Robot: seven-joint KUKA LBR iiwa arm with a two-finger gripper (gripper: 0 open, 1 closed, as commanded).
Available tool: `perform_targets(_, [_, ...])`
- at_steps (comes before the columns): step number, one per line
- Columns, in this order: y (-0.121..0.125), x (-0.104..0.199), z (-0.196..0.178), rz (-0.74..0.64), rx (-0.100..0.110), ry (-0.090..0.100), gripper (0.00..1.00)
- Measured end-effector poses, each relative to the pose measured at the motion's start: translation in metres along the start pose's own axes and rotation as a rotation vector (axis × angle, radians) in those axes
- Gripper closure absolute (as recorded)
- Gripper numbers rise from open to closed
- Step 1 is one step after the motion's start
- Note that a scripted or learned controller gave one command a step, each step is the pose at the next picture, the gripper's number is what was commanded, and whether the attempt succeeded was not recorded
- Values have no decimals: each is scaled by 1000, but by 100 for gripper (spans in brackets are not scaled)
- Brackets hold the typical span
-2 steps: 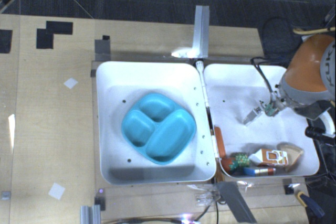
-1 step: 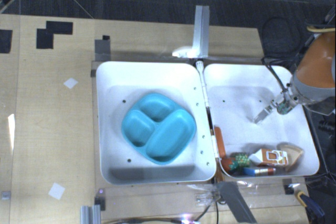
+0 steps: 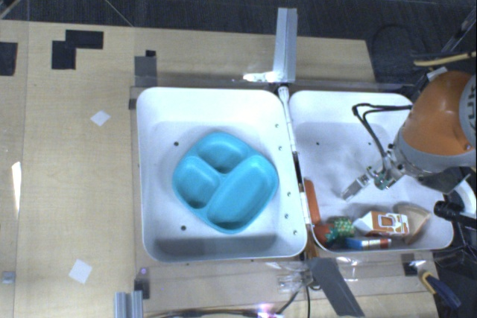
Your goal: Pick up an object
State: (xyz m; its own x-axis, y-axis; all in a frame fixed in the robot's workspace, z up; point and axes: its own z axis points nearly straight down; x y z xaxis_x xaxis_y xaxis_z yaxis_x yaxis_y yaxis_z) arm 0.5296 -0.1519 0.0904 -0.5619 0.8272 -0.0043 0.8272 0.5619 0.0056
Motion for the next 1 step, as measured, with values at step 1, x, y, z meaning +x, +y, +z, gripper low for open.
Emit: perform_targets(1, [56,13,-31,-291,0,1,0])
